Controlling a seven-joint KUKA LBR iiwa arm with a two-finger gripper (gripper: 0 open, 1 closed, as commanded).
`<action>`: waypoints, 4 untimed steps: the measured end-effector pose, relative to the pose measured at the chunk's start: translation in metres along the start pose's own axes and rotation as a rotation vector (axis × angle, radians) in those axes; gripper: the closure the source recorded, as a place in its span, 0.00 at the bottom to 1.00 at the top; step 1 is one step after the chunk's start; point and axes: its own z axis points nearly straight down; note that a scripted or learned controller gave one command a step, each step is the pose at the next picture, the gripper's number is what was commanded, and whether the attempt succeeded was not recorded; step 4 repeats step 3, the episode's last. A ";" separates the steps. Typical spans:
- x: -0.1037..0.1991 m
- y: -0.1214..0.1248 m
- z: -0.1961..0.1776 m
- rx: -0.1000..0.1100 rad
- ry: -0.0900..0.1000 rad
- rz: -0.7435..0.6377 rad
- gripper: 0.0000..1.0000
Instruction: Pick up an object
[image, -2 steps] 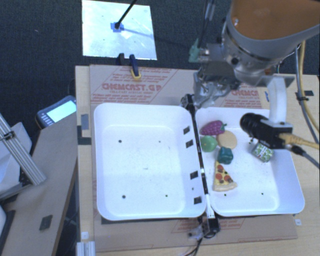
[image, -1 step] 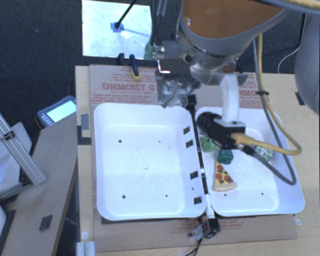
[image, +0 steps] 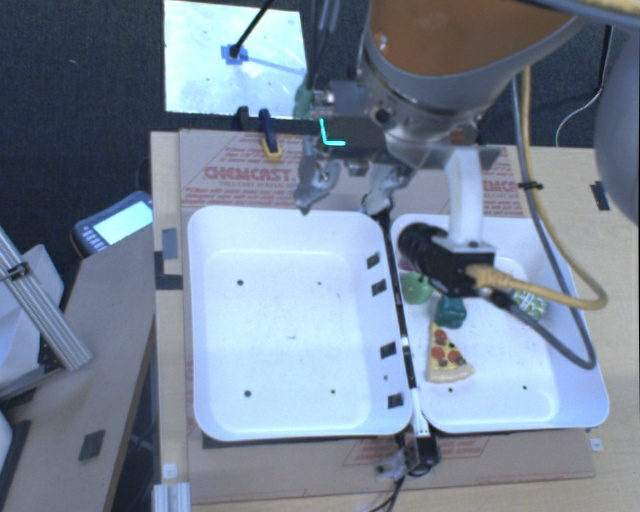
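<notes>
Above the far rim between both bins, we find the gripper (image: 342, 196) spread and carrying nothing; pizza slice (image: 447, 355) and teal block (image: 451, 312) await in the right bin (image: 560, 395).

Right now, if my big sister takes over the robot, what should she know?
Gripper: open, fingers spread, nothing between them. It hangs over the far edge of the bins, near the divider, closer to the left bin.
Things: all in the right bin. The pizza slice toy lies nearest the front, close to the divider. A dark teal piece sits just behind it, and a green piece behind that, partly hidden by the black fitting on the arm.
Done: nothing picked up yet.
Left: move over the right bin, go down on one thing, close on it and lift.
</notes>
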 end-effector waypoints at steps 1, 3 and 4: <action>0.000 0.000 -0.012 -0.002 0.002 -0.003 1.00; 0.011 0.093 0.001 -0.003 -0.001 0.004 1.00; 0.011 0.093 0.001 -0.003 -0.001 0.004 1.00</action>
